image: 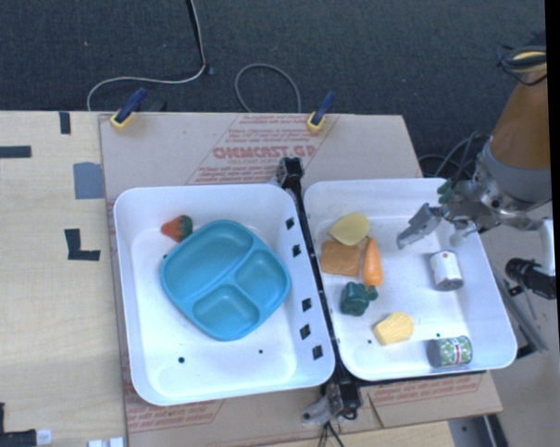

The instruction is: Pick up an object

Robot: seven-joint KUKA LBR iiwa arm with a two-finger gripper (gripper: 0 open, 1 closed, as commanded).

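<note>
My gripper (440, 232) hovers over the right part of the right bin (404, 196), open, with nothing between its fingers. Just below it a small grey-white cylinder (446, 269) lies on the bin floor, apart from the fingertips. To the left lie a yellow round piece (350, 229), a tan block (339, 259) and an orange carrot (372, 263). A dark green item (357, 298), a yellow chunk (394, 329) and a small can (450, 351) lie nearer the front.
The left bin (142, 363) holds a blue divided plate (225, 278) and a small orange-and-green toy (176, 228) at its back left. A black divider (305, 263) runs between the bins. Cables (255, 75) lie behind the bench.
</note>
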